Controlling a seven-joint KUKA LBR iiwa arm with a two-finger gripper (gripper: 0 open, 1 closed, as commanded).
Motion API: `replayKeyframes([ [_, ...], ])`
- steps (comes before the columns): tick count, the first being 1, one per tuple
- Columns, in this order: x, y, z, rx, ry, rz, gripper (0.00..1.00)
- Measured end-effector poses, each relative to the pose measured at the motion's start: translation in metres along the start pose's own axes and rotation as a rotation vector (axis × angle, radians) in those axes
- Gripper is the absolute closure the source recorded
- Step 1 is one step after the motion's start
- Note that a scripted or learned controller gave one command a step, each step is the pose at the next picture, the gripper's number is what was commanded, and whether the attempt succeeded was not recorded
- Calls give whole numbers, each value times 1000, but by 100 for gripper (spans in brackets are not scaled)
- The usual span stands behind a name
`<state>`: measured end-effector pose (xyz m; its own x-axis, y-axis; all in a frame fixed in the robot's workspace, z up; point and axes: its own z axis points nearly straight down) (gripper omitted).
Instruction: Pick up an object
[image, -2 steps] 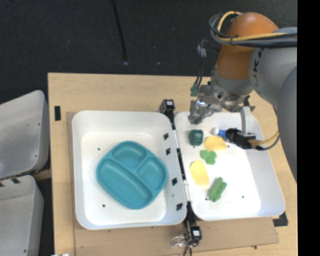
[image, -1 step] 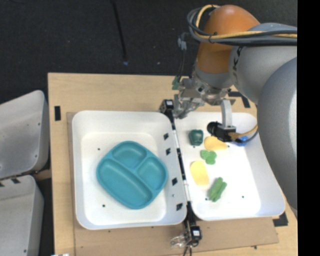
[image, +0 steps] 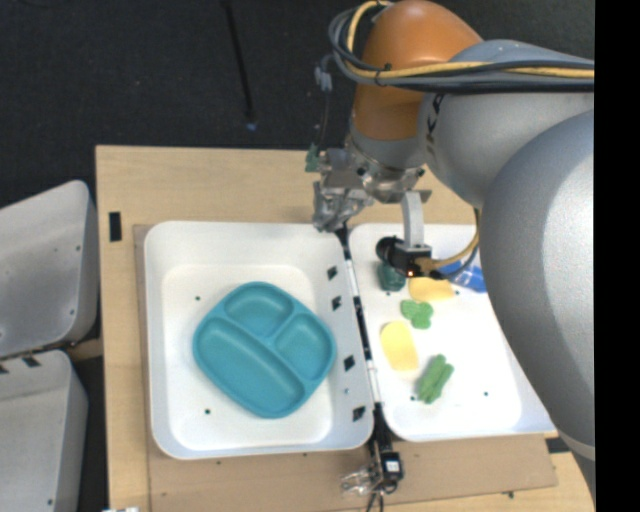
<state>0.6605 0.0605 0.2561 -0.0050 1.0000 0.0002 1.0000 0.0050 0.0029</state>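
My gripper (image: 333, 213) hangs over the far end of the divider between the two bins, with nothing seen in it. The right bin (image: 470, 415) holds a pale yellow block (image: 398, 346), a yellow piece (image: 432, 290), a small green piece (image: 418, 313), a green oblong piece (image: 434, 379) and a dark green piece (image: 390, 279). All of them lie nearer the camera than the gripper and to its right. A blue thing (image: 471, 279) peeks out from under the arm.
A teal divided plate (image: 263, 347) lies in the middle of the left bin (image: 170, 300). The arm's bulky grey body covers the right bin's far right part. Wooden bench edge (image: 200, 160) runs behind the bins.
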Motion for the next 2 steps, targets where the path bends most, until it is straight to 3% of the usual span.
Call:
replayKeyframes([
  [1,26,3,6,0,-2,2,100],
  [2,25,3,6,0,-2,2,0],
])
